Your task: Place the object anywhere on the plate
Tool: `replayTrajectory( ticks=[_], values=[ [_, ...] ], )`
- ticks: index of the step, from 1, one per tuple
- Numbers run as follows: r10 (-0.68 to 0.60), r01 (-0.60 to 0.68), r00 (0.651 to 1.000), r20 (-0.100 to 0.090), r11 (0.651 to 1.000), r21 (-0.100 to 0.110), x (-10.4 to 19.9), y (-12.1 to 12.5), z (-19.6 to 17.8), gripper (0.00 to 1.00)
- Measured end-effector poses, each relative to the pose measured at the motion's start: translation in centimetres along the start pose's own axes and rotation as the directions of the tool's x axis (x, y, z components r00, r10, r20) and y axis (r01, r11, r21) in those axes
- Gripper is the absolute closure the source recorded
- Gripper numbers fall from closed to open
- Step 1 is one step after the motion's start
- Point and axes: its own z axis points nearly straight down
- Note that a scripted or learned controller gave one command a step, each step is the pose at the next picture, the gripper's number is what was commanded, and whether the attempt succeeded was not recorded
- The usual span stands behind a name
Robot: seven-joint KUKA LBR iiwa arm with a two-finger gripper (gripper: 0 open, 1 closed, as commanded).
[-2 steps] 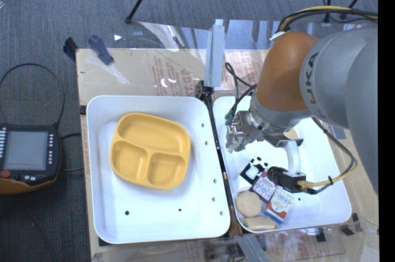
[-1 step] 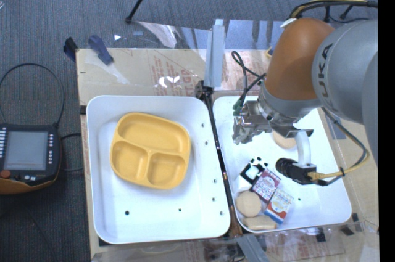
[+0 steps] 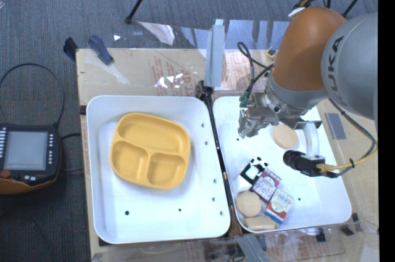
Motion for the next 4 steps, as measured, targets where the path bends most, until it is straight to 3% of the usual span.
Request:
replayTrajectory(
  ticks=[1,3,4],
  values=[
    [-0.002,0.002,1.0,0.0,1.0,0.011,-0.3,-5.4,5.8,1.0],
    [-0.006,0.006,1.0,0.0,1.0,0.002,-3.1,0.6,2.8,1.0],
    [-0.002,0.002,1.0,0.001,1.0,0.006,-5.5,2.2,5.7,1.0]
  ],
)
